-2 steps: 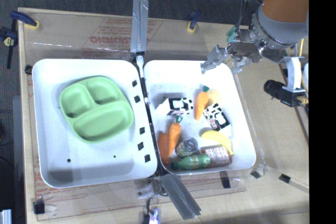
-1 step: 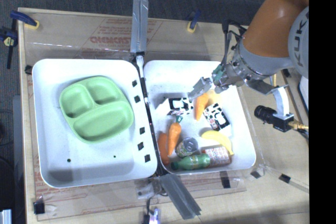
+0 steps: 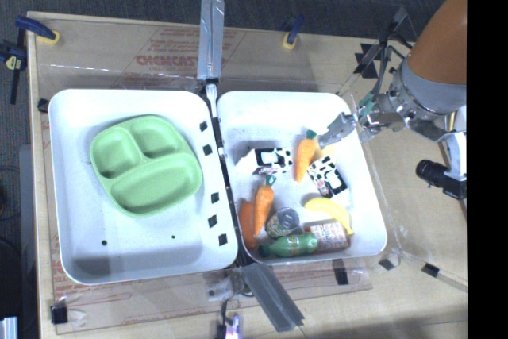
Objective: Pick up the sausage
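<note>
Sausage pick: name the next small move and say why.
Probably carry the gripper toward the near-right corner of the right bin, then lower it. It now hovers by the upper carrot, while the sausage lies beside the green bottle.

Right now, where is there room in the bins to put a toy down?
Left bin: bare floor rings the green plate, widest along the near wall. Right bin: bare strip along the far wall, behind the cow toys. Its near half is crowded: carrots, can, banana, green bottle and sausage packed together.
</note>
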Robot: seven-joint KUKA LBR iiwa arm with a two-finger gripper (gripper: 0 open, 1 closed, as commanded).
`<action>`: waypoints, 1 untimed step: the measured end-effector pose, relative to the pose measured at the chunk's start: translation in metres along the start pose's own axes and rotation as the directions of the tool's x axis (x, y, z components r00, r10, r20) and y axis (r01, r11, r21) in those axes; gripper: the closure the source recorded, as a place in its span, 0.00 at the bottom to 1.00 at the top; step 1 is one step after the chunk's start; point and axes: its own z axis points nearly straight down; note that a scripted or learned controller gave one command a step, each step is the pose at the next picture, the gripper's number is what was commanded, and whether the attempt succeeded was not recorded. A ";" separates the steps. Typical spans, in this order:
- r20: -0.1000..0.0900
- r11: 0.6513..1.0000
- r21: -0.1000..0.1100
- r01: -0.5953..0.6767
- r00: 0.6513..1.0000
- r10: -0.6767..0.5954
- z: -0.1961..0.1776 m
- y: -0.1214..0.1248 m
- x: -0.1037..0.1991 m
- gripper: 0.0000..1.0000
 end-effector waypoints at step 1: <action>-0.002 0.996 0.002 -0.093 0.996 0.093 0.014 -0.059 0.006 0.00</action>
